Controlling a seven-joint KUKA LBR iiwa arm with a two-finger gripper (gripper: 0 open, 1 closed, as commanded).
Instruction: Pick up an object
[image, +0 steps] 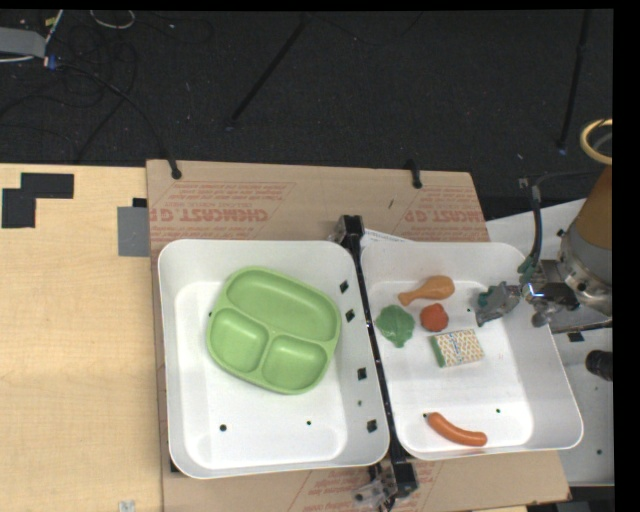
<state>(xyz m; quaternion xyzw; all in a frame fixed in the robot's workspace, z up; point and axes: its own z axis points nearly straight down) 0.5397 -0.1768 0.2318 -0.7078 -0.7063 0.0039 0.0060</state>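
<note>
The pincer (497, 300) hovers over the right bin (540, 400), right of the tomato (433, 318); whether it is wide or narrow I cannot tell. The drumstick (428, 291) lies just above the tomato.

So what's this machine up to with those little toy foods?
A robot arm reaches in from the right, its gripper poised over the right bin with nothing visibly in it. That bin has a toy drumstick, a red tomato, a green broccoli piece, a patterned block and a sausage. The left bin holds a green divided plate. It is meant to pick something up.
</note>
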